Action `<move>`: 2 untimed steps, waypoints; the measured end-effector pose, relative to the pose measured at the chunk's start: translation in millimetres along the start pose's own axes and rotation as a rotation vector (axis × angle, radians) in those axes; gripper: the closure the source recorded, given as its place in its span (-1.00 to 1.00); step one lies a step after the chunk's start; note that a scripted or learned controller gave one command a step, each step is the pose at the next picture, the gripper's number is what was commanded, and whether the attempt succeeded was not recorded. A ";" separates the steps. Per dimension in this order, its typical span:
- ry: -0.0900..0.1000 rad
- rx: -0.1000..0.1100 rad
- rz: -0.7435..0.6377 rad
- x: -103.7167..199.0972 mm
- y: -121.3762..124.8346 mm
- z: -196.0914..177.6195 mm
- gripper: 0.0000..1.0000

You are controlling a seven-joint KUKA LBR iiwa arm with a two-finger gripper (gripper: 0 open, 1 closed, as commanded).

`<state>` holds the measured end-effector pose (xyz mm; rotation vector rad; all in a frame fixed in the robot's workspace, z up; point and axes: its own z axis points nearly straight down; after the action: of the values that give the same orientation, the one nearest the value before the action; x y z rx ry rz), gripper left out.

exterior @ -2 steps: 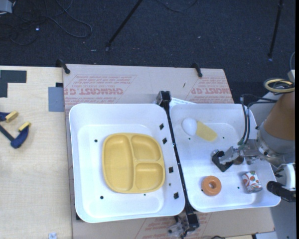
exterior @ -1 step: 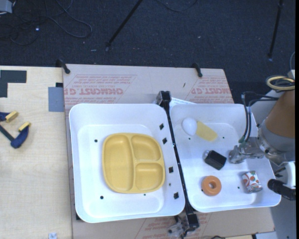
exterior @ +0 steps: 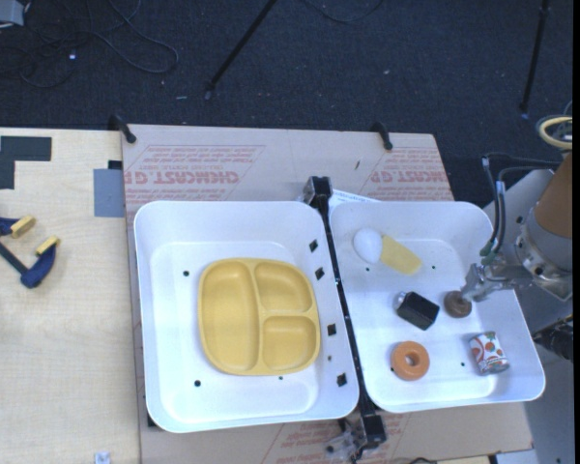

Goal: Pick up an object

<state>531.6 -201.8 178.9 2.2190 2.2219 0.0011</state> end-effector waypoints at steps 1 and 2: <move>0.000 -0.001 0.000 -2.7 5.3 -43.4 1.00; 0.000 -0.001 0.000 -3.6 6.0 -90.6 1.00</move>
<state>537.5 -205.3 269.4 2.2183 2.2214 0.0016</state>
